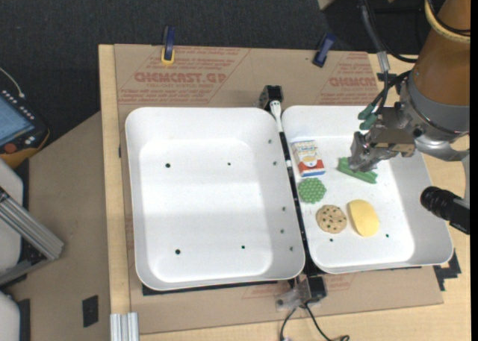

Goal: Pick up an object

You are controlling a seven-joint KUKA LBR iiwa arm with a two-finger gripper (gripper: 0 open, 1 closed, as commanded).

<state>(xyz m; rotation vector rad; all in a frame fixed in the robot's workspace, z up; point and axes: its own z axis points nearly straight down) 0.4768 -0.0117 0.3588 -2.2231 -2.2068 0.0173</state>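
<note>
Gripper (364,162) sits low in the right bin (418,250), touching a flat green piece (357,171); grip state cannot be told.

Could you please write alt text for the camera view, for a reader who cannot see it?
The arm's tool is lowered onto a flat green piece in the right bin. Beside it lie a small carton, a green disc, a cookie and a yellow piece.

The right bin (418,250) holds a carton (307,157) at its 10 o'clock, a round pad (311,189) just below, then a cookie (331,219) left of a lemon-shaped piece (364,218).
</note>
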